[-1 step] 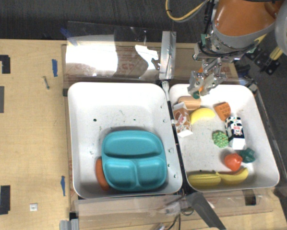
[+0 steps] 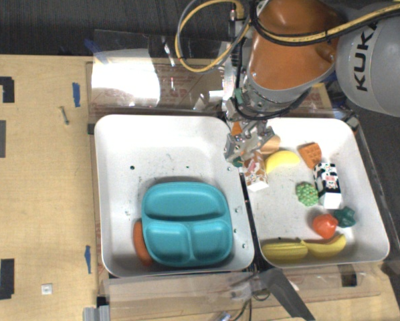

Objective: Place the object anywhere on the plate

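Counter (image 2: pixel 33 179): tan, with black corner marks and bits of blue tape on the left side.

Arm (image 2: pixel 360 39): grey with an orange band, comes in from the upper right and hangs over the divider between the two bins, near their back edge.

Left bin (image 2: pixel 120 146): white, holds the plate (image 2: pixel 186 223), teal with three sections, sitting toward the front. An orange thing (image 2: pixel 139 241) pokes out from under the plate's left edge, mostly hidden.

Right bin (image 2: pixel 367 239): white, holds the toy clutter. Two bananas (image 2: pixel 304 248) lie along the front wall. A lemon (image 2: pixel 281 161) is near the back left, just beside the gripper. An orange block (image 2: pixel 310 153) sits right of the lemon. A black-and-white cow figure (image 2: pixel 328 181) stands below the block. A green bumpy ball (image 2: pixel 307 193) is just left of the cow. A tomato (image 2: pixel 325 225) is near the bananas, with a small dark green piece (image 2: pixel 347 216) next to it.

Gripper (image 2: pixel 248 151): pointing down at the divider, over a small multicoloured object (image 2: pixel 256 166) in the right bin's left edge, apart from the plate. Fingers: can't tell spread or pinching, too cluttered and blurred there.
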Action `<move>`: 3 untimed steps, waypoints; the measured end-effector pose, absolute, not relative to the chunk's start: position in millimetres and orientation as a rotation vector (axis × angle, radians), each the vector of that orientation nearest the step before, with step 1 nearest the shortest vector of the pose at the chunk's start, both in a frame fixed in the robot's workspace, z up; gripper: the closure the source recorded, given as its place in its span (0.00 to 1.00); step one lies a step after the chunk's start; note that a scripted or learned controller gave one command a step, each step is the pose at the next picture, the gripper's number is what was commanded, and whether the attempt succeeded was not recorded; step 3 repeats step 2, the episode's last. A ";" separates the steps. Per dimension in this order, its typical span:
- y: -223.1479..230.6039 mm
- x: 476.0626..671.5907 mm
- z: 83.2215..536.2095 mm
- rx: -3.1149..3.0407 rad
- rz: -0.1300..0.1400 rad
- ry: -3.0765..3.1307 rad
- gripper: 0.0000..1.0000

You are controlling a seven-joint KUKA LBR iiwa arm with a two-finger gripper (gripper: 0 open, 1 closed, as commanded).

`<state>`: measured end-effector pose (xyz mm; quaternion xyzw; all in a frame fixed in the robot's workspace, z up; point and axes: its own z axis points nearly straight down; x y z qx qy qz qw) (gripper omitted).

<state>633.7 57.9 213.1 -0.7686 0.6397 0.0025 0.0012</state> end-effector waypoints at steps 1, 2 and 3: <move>104.0 569.5 196.9 -2.440 0.006 1.973 1.00; 101.9 570.3 197.3 -2.436 0.002 1.978 0.00; 101.9 570.3 197.3 -2.436 0.002 1.978 0.00</move>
